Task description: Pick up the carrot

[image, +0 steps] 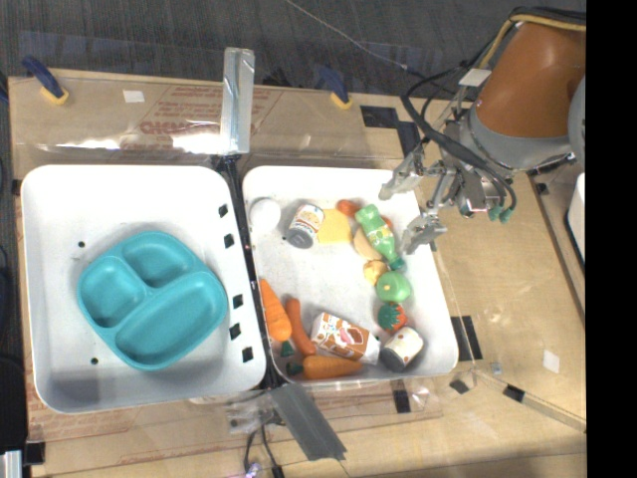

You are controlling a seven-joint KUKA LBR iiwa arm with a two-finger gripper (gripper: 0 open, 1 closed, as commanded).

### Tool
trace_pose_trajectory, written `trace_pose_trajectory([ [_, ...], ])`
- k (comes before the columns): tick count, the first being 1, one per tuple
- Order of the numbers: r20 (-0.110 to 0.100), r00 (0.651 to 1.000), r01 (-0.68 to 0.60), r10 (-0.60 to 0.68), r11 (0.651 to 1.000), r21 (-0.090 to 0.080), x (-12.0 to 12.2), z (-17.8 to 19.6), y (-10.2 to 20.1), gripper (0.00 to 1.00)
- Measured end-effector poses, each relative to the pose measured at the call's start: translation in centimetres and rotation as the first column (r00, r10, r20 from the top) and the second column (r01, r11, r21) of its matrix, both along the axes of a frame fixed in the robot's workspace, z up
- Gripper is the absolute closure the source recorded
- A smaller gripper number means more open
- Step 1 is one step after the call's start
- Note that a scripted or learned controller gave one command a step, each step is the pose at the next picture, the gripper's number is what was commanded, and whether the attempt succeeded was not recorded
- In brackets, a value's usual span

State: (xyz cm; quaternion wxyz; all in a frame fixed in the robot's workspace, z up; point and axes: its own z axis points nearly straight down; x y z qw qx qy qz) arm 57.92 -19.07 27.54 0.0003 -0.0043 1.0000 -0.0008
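Note:
Three orange carrots lie in the front left corner of the right bin (pixel 438 267). One carrot (pixel 272 310) runs along the left wall, a second carrot (pixel 296 325) lies beside it, and a third carrot (pixel 331 367) rests against the front wall. My gripper (pixel 412 207) hangs open above the bin's far right side, well away from the carrots. Nothing sits between its fingers (pixel 399 181).
The right bin also holds a small can (pixel 304 224), a yellow piece (pixel 336 228), a green bottle (pixel 376 233), a green fruit (pixel 392 287), a printed carton (pixel 340 336) and a white cup (pixel 403 347). A teal divided plate (pixel 151 297) lies in the left bin (pixel 60 197).

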Motion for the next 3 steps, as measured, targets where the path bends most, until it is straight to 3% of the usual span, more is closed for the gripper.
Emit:
trace_pose_trajectory([
  [1,0.003,0.994,-0.106,0.106,0.994,0.0,2.9,-18.2,-1.6,0.0],
  [2,-0.002,1.0,-0.02,0.02,1.0,0.004,2.6,-18.4,4.3,0.0],
  [3,0.004,1.0,-0.003,0.003,1.0,0.0,2.6,-18.1,-2.0,0.0],
])
